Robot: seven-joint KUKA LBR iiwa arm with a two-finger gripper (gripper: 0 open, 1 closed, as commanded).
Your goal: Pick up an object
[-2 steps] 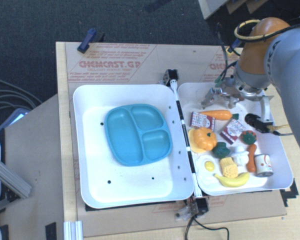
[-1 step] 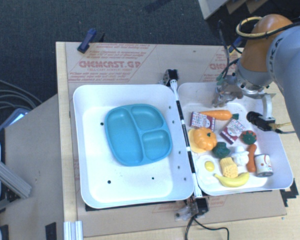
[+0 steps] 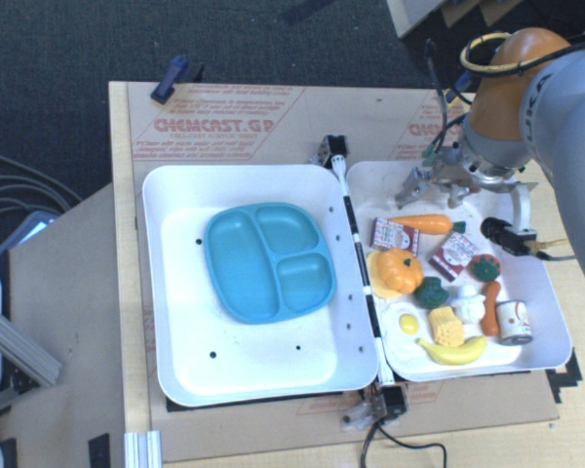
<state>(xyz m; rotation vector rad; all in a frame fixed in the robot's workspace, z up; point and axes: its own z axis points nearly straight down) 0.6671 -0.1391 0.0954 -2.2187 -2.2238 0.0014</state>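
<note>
Object to pick: not yet chosen; candidates all in right bin [image 3: 556, 334]. Landmark: that bin.

Left of it, touching along the shared rims: left bin [image 3: 166, 261], blue divided plate [image 3: 270, 259] lying flat inside.

Over its far edge: grey arm [image 3: 565, 86], orange band visible, gripper [image 3: 437, 185] hanging above far-left corner. Fingers look spread, tips apart, nothing between them; partly blurred, so moderate confidence.

Inside, largest to smallest:
- banana [image 3: 452, 351], near edge, lying flat
- carrot [image 3: 421, 224], far-left, just below fingertips, beside small red-and-white packet [image 3: 386, 234]
- orange pepper [image 3: 398, 271], against left wall
- can [image 3: 513, 322], right side, tilted
- corn [image 3: 447, 328], touching banana
- broccoli [image 3: 431, 292], centre
- tomato [image 3: 485, 267], right of centre

Judgement: approach step, no grasp yet. Carrot closest and fairly clear on far side; best target. For a clean grasp: straddle across narrow width, not along length; descend straight; avoid packet at left end and bin wall. Clustered centre items risky: likely to nudge neighbours.
</note>
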